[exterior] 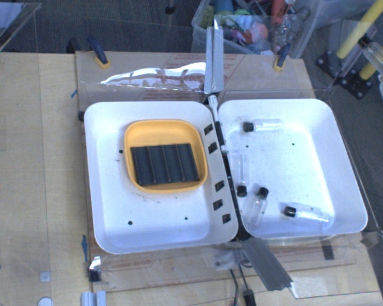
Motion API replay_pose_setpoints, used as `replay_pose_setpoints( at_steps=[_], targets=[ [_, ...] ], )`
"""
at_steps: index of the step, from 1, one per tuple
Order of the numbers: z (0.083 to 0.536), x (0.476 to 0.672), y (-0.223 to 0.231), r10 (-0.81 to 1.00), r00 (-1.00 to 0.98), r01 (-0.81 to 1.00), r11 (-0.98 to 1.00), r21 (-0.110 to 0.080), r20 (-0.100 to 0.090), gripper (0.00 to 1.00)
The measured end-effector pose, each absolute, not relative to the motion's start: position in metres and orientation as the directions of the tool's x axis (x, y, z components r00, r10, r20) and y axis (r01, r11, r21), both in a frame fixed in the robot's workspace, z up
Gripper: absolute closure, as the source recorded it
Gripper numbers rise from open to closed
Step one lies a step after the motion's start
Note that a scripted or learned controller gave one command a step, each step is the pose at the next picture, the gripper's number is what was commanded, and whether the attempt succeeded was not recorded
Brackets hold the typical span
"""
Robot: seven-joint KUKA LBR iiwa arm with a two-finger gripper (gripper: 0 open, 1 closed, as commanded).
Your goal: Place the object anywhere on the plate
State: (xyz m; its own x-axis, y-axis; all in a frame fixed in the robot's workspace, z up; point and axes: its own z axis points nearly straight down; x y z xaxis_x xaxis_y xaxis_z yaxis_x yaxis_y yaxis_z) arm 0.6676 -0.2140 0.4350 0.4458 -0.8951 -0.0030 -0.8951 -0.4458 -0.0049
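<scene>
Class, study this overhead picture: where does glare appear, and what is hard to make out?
Camera view: glare streaks the clear sheet behind the left bin; the clear vials nearly vanish against the right bin, only their black caps standing out; the black object on the yellow plate reads sharply.

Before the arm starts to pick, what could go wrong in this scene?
1. The vials are clear with small black caps; one lies near the right bin's front corner, and two others lie against the divider, so a grasp may slip or have little room.
2. The yellow plate already holds a dark ribbed block, leaving little bare surface for placing.
</scene>
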Motion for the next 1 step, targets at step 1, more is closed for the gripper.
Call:
replay_pose_setpoints(
  at_steps=[1],
  targets=[
    [0.4352, 0.6682, -0.2116, -0.704, 0.71, -0.704, -0.71, -0.006, 0.001, 1.0]
  ],
)
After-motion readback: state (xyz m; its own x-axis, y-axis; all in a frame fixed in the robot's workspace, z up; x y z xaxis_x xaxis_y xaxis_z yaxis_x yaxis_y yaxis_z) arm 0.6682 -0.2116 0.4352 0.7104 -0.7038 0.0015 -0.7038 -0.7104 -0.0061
